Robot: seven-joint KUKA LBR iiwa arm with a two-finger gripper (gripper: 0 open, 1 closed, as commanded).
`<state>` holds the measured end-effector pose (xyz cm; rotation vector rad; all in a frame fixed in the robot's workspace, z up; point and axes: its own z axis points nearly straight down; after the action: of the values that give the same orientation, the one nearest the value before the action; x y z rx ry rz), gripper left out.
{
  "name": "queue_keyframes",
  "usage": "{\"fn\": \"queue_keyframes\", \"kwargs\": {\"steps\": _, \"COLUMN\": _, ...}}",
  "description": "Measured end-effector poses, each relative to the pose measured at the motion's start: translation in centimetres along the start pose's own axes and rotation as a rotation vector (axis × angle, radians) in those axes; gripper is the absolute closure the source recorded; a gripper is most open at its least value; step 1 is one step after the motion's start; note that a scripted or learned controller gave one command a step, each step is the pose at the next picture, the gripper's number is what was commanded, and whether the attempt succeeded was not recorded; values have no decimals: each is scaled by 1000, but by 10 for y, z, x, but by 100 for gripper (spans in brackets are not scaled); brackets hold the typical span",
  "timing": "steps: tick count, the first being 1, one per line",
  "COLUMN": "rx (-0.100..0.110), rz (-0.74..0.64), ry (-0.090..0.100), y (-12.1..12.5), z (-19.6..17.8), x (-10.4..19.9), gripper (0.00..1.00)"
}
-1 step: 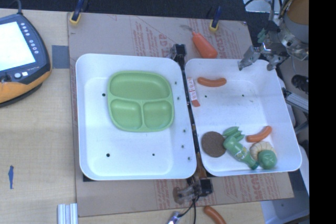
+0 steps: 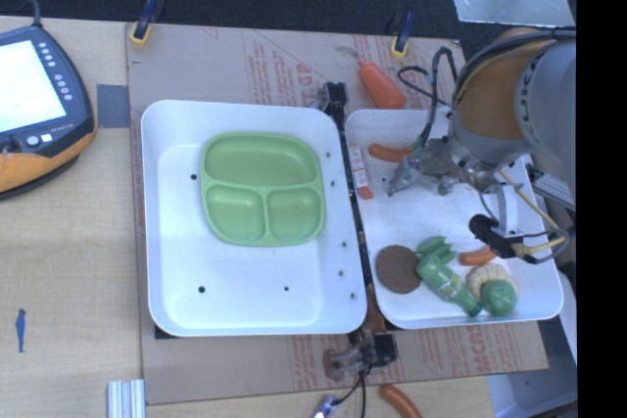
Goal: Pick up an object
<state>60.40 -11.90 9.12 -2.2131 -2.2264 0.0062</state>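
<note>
The right bin (image 2: 421, 308) holds a brown round disc (image 2: 398, 268), a green toy (image 2: 441, 271), a pale ball with a green part (image 2: 493, 292), an orange sausage (image 2: 478, 256) and a second orange sausage (image 2: 389, 152) near its far left corner. My gripper (image 2: 409, 177) hangs low over the upper part of this bin, just right of and below that second sausage. Nothing shows in its grasp. The grey arm with its orange band (image 2: 495, 103) covers the bin's far right part.
The left bin (image 2: 176, 299) holds a green divided plate (image 2: 263, 188). An orange carrot (image 2: 380, 85) lies on the cardboard behind the right bin. A teach pendant (image 2: 34, 103) sits at far left. Cables and clamps run between the bins.
</note>
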Motion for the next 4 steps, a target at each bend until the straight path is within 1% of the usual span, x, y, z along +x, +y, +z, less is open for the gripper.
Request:
{"fn": "queue_keyframes", "kwargs": {"steps": 1, "rx": 2, "rz": 0, "ry": 1, "y": 52, "z": -1, "x": -12, "gripper": 0}}
{"fn": "queue_keyframes", "kwargs": {"steps": 2, "rx": 1, "rz": 1, "ry": 2, "y": 52, "z": -1, "x": 7, "gripper": 0}}
{"fn": "queue_keyframes", "kwargs": {"steps": 3, "rx": -2, "rz": 4, "ry": 1, "y": 52, "z": -15, "x": -39, "gripper": 0}}
{"fn": "queue_keyframes", "kwargs": {"steps": 4, "rx": -1, "rz": 0, "ry": 1, "y": -7, "z": -47, "x": 27, "gripper": 0}}
